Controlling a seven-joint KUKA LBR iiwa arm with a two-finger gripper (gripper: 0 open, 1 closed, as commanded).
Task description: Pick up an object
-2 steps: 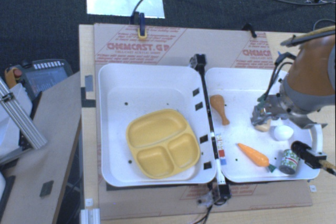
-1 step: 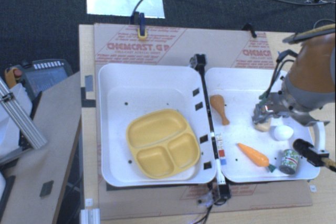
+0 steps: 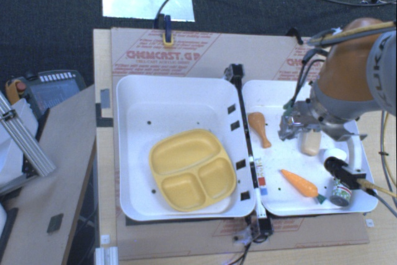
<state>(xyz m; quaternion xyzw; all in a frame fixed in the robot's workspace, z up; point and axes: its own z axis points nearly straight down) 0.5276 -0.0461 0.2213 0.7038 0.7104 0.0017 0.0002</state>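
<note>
The right bin (image 3: 273, 93) holds several toy items. A tan drumstick (image 3: 259, 128) lies near its left wall. An orange carrot (image 3: 299, 183) lies toward the front. A cream block (image 3: 310, 143) stands mid-bin, with a white round piece (image 3: 335, 154) beside it. A small can (image 3: 340, 193) stands at the front right corner. My gripper (image 3: 289, 126) hangs low over the middle of this bin, between the drumstick and the cream block, just left of the block. Nothing can be seen held in it.
The left bin (image 3: 142, 96) contains a yellow divided tray (image 3: 192, 169). A black divider strip (image 3: 243, 133) runs between the bins. The arm's grey and orange body (image 3: 353, 71) covers the right bin's far right. Cables trail behind the bench.
</note>
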